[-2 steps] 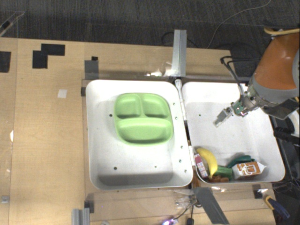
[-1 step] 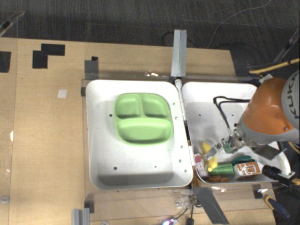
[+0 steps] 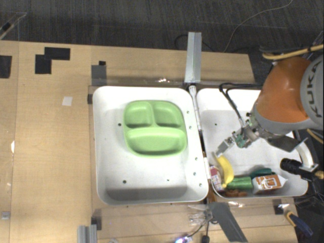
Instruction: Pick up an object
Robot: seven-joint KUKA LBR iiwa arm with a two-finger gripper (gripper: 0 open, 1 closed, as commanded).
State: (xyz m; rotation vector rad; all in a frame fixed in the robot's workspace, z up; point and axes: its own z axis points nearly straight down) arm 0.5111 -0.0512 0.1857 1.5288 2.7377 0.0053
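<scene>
Dark carpet is running behind a pale wooden desk [image 3: 50, 151], which is carrying two white bins side by side. One left bin [image 3: 109, 186] is holding a single green plate [image 3: 154, 127] with three compartments, lying flat near the bin's middle. One right bin [image 3: 217, 105] is holding its things bunched along the near wall. One grey arm [image 3: 288, 92] with an orange band is reaching in from the right, its upper part cut off by the frame edge.

Four things are lying in the right bin: one orange-and-white carton [image 3: 267, 183] on its side toward the near right corner, one green object [image 3: 242, 181] just left of it and touching it, one yellow banana [image 3: 226, 170] curving upward at the near left, and one small red-and-white item [image 3: 215, 176] pressed against the bin's left wall, too small to identify.

Jaws [image 3: 223, 147] are hanging just above the banana's upper end, pointing down and left; whether they are spread or pressed together is impossible to tell at this size, and nothing is showing between them.
</scene>
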